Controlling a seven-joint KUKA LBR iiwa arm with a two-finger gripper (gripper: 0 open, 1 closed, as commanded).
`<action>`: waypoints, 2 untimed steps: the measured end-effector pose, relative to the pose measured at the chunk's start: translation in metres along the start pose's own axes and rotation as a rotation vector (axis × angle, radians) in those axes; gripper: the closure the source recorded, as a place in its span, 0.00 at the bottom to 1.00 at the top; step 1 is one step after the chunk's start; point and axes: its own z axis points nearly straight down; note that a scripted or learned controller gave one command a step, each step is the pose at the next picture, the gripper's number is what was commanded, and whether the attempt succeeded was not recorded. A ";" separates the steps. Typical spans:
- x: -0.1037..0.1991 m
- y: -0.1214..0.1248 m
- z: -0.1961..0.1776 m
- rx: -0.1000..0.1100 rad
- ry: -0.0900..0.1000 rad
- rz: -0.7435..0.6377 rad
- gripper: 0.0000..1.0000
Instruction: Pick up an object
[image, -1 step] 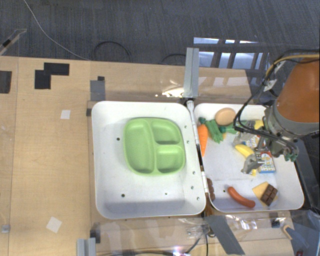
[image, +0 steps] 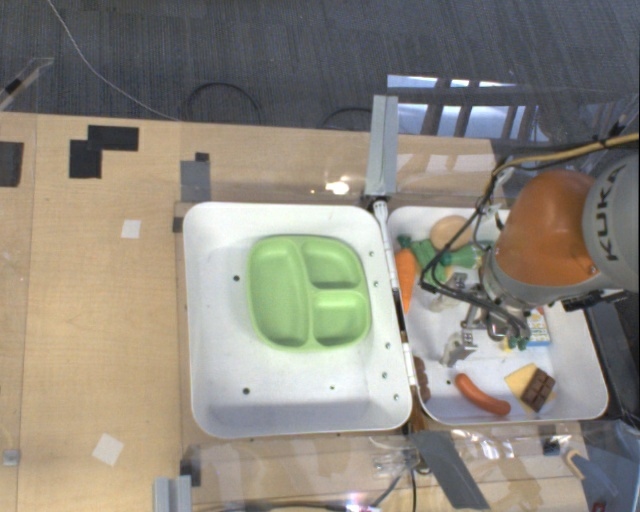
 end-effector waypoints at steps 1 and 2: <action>-0.027 0.008 0.009 0.000 0.000 0.114 0.00; -0.075 0.003 0.010 -0.001 0.004 -0.036 0.00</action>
